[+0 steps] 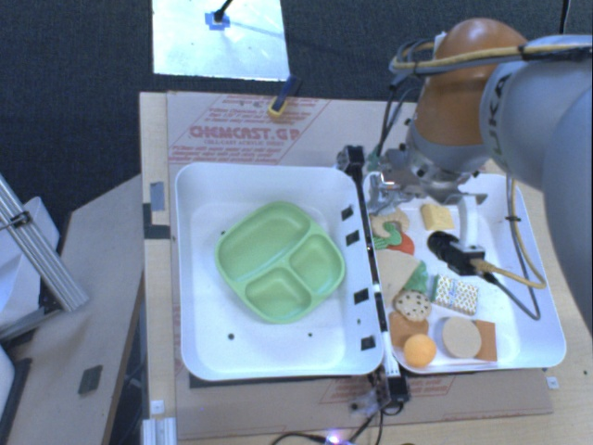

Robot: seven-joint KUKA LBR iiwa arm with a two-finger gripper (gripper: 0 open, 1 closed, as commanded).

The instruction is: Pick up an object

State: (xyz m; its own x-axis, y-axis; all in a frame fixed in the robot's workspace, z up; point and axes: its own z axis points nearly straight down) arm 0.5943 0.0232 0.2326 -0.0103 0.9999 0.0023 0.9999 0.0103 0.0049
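Observation:
The right bin (547, 327) holds several toy food pieces. Among them are a yellow wedge (436, 216), a red and green piece (399, 241), a chocolate chip cookie (411, 305), a speckled cracker (456, 295), an orange ball (420, 350) and a tan disc (460, 338). My gripper (382, 196) hangs low over the bin's upper left corner, just above a small tan piece (394, 222) and close to the wall between the bins. I see nothing held in it.
In the left bin (199, 341) lies a green divided plate (280, 261). The bins' shared wall (366, 258) carries black clips. A yellow cable loops across the right bin's far side. A shiny metal sheet (220, 26) lies behind the bench.

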